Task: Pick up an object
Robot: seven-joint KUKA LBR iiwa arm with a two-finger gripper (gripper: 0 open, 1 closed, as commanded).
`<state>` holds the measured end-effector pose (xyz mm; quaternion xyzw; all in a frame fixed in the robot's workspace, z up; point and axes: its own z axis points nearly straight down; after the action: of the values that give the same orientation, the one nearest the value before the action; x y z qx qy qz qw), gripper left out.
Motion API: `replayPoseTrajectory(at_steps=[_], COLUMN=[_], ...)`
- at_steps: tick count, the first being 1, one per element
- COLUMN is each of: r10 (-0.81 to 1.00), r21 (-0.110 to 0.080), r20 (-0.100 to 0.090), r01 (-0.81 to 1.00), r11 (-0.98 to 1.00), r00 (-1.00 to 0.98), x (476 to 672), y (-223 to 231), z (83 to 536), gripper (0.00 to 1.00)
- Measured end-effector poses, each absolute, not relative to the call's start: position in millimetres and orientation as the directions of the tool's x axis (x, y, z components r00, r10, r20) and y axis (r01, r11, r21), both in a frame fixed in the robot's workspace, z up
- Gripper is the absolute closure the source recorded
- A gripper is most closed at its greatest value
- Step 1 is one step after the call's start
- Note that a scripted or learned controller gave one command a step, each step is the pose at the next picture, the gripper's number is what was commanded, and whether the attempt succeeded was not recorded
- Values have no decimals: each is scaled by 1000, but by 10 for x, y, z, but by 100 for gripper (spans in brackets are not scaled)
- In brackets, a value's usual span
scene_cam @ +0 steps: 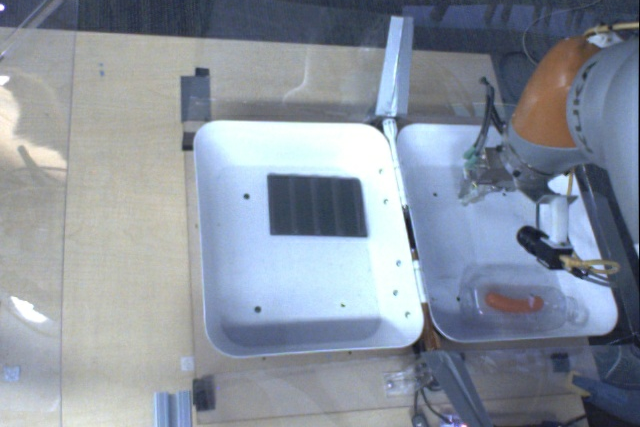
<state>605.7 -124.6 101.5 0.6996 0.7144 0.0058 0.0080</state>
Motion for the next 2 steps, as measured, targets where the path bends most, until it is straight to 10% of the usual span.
replayPoseTrajectory(at_steps=[1, 2], r10=[1000, 937], r21=[19, 8], r20=[-3, -5], r01=[1000, 937], r11=[21, 349], r00=[-21, -349], x=[6056, 6485], y=[-1245, -1427], z=[1014, 1775], gripper=[0, 0])
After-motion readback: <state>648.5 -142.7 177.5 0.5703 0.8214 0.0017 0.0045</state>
